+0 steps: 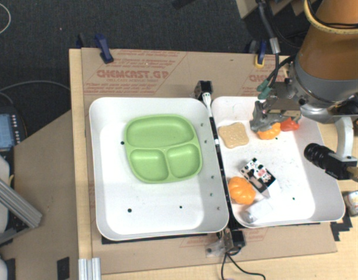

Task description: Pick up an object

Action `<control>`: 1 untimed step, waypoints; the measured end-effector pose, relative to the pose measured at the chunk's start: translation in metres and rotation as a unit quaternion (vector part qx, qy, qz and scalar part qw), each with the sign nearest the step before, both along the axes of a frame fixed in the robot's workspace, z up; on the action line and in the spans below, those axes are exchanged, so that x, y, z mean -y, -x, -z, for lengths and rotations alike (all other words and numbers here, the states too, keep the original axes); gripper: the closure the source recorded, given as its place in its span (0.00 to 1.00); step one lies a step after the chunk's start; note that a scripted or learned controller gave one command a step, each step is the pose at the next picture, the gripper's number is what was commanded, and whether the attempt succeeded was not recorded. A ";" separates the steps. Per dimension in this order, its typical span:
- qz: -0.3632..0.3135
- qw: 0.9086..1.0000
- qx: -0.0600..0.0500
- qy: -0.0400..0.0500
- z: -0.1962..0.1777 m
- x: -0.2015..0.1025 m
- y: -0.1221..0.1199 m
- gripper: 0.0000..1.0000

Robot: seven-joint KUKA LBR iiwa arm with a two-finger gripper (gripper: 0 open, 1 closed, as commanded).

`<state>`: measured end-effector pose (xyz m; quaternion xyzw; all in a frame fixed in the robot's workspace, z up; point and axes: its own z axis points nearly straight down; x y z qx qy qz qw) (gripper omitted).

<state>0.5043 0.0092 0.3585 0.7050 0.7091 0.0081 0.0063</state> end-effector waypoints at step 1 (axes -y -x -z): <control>0.000 1.000 -0.014 0.000 0.059 -0.053 0.027 1.00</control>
